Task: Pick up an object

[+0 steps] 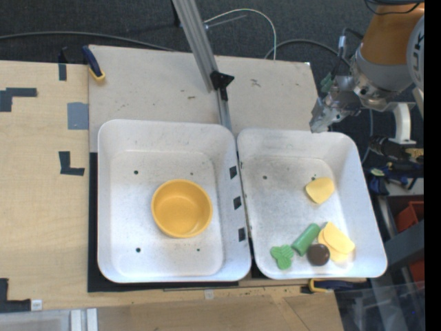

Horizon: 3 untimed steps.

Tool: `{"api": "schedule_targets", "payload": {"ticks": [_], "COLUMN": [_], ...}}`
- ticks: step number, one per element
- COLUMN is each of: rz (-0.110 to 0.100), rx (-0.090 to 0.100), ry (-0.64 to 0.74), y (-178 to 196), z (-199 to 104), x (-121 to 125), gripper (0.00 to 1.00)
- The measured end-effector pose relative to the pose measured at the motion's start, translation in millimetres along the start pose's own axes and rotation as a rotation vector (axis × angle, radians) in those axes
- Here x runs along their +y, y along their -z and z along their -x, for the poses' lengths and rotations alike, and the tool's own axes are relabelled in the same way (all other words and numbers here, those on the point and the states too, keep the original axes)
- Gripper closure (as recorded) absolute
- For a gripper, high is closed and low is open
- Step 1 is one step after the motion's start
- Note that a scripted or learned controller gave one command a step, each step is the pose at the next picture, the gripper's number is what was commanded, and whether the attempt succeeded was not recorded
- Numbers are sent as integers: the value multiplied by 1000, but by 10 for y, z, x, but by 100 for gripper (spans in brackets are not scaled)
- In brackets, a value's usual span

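Fingers (pixel 321 121) hang above the right bin's (pixel 344 143) far rim, and you cannot tell whether they are open or closed. The bowl (pixel 181 207) in the left bin (pixel 110 185) looks stiff and light, so take its rim. The wedge (pixel 320 189), mid right bin, is probably slick; pinch its flat sides.

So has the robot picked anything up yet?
Not yet. Nothing looks done: the yellow bowl sits in the left bin, and the yellow pieces, green toy and brown ball lie in the right bin. The gripper hangs above that bin's far edge. Reaching down and grabbing is left.
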State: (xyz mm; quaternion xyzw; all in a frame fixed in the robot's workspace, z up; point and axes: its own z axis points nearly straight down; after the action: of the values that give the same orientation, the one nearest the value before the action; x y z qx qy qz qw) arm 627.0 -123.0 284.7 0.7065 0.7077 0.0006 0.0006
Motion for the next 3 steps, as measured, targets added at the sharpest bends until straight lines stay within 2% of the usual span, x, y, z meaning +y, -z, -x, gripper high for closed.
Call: {"api": "schedule_targets", "payload": {"ticks": [2, 3], "rz": [-5, -5], "rx": [2, 2], "ry": [5, 6], "y": [-246, -319], "z": [-1075, -1699], "x": [146, 45], "gripper": [100, 100]}}
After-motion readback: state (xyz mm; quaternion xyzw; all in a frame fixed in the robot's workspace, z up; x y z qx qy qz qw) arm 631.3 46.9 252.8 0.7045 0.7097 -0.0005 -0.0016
